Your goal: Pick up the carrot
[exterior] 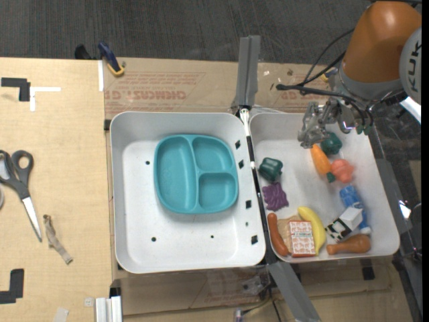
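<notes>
The carrot (320,160) is a short orange piece lying in the right bin (382,200), near its upper right part, with a dark green top (330,143) at its far end. My gripper (313,130) hangs just above and slightly left of the carrot's upper end, close to the bin's back wall. Nothing shows held in it. The arm's orange band (379,32) rises behind it at the upper right.
The right bin also holds a pink-orange fruit (341,170), a dark green block (271,169), a purple grape bunch (274,196), a banana (312,224), a sausage (275,234), a small box (301,238), a blue item (349,196) and a long orange-brown piece (349,245). A teal divided plate (196,173) lies in the left bin (134,233).
</notes>
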`<action>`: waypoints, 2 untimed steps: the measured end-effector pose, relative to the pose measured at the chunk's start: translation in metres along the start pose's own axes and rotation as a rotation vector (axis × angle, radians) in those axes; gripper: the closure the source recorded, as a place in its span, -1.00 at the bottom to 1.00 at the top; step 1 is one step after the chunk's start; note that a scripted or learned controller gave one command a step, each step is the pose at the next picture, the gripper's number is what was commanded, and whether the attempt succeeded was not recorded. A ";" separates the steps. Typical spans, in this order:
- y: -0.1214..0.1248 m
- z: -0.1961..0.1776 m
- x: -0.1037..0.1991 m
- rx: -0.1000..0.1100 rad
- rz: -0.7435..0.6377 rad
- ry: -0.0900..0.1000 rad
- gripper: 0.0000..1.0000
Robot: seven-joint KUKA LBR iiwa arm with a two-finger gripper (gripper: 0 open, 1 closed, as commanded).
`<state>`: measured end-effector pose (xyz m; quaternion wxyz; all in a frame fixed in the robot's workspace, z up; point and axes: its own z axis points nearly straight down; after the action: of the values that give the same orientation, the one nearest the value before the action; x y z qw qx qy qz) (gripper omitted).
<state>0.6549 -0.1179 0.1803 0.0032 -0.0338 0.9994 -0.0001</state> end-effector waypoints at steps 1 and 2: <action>0.034 -0.013 0.097 0.000 0.147 0.005 1.00; 0.039 -0.125 0.109 0.000 0.142 0.002 1.00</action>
<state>0.5423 -0.0860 0.3049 0.0022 0.0373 0.9993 -0.0001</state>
